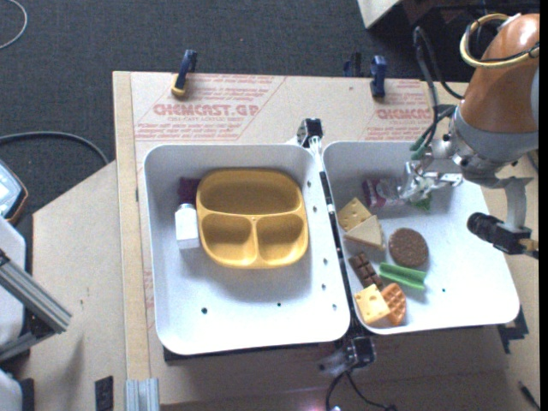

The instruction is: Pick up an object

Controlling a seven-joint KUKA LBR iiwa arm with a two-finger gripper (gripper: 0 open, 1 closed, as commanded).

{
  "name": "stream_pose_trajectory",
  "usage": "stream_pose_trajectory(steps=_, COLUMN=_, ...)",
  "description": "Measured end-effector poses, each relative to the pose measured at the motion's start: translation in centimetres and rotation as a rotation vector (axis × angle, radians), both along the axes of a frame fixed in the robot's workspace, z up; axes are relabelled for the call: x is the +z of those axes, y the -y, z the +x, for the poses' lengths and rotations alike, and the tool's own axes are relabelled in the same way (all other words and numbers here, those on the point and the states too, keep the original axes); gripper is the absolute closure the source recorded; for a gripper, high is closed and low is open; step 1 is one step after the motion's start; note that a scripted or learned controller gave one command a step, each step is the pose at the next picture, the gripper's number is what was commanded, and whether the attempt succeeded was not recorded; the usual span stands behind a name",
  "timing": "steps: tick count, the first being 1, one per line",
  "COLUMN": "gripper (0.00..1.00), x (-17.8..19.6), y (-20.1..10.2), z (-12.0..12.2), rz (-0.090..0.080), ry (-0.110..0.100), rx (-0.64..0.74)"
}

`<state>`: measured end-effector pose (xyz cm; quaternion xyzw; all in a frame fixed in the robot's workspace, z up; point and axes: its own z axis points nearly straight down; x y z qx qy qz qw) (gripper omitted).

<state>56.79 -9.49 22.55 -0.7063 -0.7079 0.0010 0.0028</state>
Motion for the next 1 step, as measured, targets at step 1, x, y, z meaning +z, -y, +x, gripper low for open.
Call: stream_pose_trajectory(steps=1, gripper=1.00, x=0.78, y=-2.64, z=-4.90, rz=0.000, ry=0.001, rx=-0.001)
